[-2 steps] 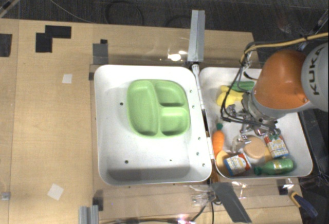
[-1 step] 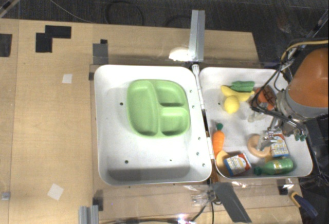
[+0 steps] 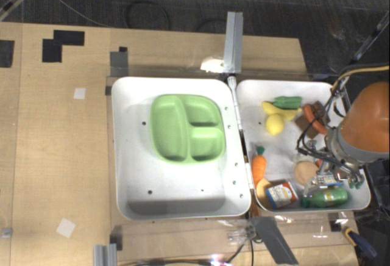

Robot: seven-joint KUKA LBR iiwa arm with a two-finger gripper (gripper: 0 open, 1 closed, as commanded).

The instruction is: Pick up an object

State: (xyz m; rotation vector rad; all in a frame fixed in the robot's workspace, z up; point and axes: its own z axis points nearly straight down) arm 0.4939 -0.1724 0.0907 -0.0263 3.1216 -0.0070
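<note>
Claw (image 3: 329,178) sits low in the right bin (image 3: 286,89), lower right of the frame, under the grey arm (image 3: 365,130) with its orange band. It is down among wires and metal parts, so I can't tell its state or whether it pinches anything. Just below it lies a green bottle (image 3: 326,198); to the left a beige egg-like item (image 3: 303,172) and a small box (image 3: 281,194) with a red and blue label. Carrot (image 3: 259,167) lies near the bin's left wall. Further up: lemon (image 3: 275,125), banana (image 3: 272,108), green pepper (image 3: 287,101), and a brown-orange item (image 3: 312,115) beside the arm. Left bin (image 3: 131,136) holds a green divided plate (image 3: 186,128), centre of frame, well apart from the claw.
</note>
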